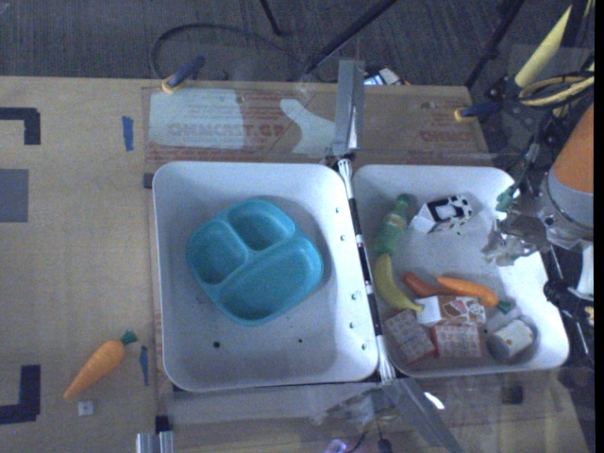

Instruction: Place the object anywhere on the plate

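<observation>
blue plate [255, 260], perhaps black-and-white cow [447, 211]

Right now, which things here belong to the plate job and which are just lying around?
Job:
- plate, in the left bin
- toys in the right bin: banana, carrot, bottle, cow
- gripper, above the right bin's right side

Lying about:
- orange carrot on the bench, left of the bins
- blue tape

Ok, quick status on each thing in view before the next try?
Plate: flat in the left bin, nothing on it.
Gripper: over the right bin's right side, nothing visibly held.
Banana: lying in the right bin.
Orange carrot: lying in the right bin.
Toy carrot: on the bench, outside both bins.
</observation>
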You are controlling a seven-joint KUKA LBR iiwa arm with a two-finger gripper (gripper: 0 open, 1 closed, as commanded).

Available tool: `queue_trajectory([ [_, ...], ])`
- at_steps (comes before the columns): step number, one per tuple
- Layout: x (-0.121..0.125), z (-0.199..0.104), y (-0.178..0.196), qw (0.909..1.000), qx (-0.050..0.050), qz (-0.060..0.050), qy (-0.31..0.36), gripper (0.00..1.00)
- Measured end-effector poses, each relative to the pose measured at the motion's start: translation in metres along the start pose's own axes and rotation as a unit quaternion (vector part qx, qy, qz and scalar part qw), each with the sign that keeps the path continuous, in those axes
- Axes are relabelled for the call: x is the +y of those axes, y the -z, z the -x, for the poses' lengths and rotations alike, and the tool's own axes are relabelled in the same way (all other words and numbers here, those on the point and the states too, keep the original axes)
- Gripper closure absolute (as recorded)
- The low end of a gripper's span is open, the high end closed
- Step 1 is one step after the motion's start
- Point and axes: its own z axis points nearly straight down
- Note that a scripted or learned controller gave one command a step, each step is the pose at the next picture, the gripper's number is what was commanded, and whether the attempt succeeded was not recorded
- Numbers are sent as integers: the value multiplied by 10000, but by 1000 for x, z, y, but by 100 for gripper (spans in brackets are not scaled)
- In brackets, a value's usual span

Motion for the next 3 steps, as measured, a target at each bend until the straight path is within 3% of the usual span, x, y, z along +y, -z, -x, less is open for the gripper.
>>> queue_trajectory([
  [1, -40, -77, -7, 10000, 5, -15, -21, 100],
  [2, -89, -126, -7, 9989, 3, -18, 469, 100],
  [3, -110, -205, -7, 9828, -1, -8, 1849, 100],
])
